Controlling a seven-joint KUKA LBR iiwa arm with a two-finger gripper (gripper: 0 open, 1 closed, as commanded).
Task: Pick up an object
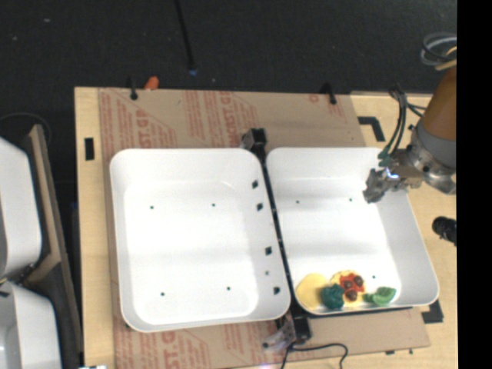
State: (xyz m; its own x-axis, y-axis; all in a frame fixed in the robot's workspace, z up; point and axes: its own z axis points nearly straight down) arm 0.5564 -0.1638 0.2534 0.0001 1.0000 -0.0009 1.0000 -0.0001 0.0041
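Several small objects lie together at the front edge of the right bin [323, 206]: a pale yellow round piece [309, 288], a teal lump [332, 297], a red and dark item [351, 281] and a green piece [381, 294]. My gripper [374, 187] hangs over the bin's far right side, well behind those objects and apart from them. Its fingers look dark and small, and nothing shows between them.
The left bin [192, 229] sits beside the right one, with a black divider clip strip [269, 229] between them. Both rest on a cardboard sheet [192, 121] on the bench. White equipment [19, 229] stands at the far left.
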